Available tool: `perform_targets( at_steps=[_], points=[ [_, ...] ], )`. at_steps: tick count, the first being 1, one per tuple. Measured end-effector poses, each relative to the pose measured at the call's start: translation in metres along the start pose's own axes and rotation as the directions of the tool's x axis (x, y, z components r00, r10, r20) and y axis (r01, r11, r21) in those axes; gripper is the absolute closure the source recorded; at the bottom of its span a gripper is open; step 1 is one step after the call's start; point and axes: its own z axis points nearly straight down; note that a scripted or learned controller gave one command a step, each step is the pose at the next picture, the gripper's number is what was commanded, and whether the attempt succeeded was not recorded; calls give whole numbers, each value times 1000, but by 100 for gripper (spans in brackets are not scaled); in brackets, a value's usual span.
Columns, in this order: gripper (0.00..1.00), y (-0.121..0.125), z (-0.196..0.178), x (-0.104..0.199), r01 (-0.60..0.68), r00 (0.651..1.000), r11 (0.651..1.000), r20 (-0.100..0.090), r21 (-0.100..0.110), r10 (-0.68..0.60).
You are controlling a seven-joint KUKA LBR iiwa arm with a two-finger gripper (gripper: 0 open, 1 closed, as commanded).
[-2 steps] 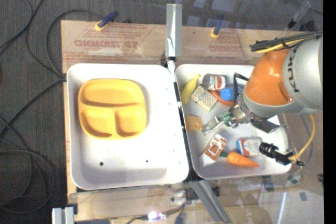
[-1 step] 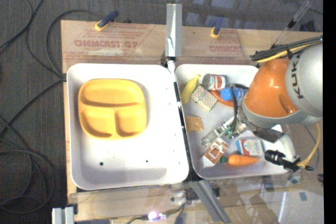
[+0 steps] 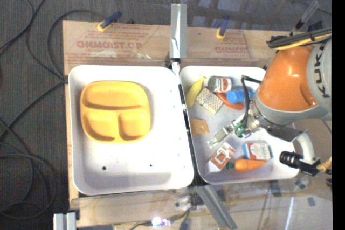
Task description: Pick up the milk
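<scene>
My gripper (image 3: 218, 140) hangs low in the right bin (image 3: 280, 174), whether spread or pinched I cannot tell. The milk (image 3: 256, 151) carton lies just beside it, toward the near wall, with a carrot (image 3: 249, 165) and a red-white box (image 3: 222, 157) crowding it; a yellow tray (image 3: 115, 110) fills the left bin (image 3: 129, 178)

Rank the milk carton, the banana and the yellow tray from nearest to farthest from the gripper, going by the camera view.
Measured from the gripper:
1. Milk carton, just below-right of it, in the right bin.
2. Banana, at that bin's upper-left corner.
3. Yellow tray, across in the left bin.
</scene>
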Motion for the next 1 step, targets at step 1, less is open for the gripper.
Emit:
perform_targets(
  at_steps=[1],
  points=[
    [0,-8,94,-27,146,989,989,6,-9,-146]
  ],
)
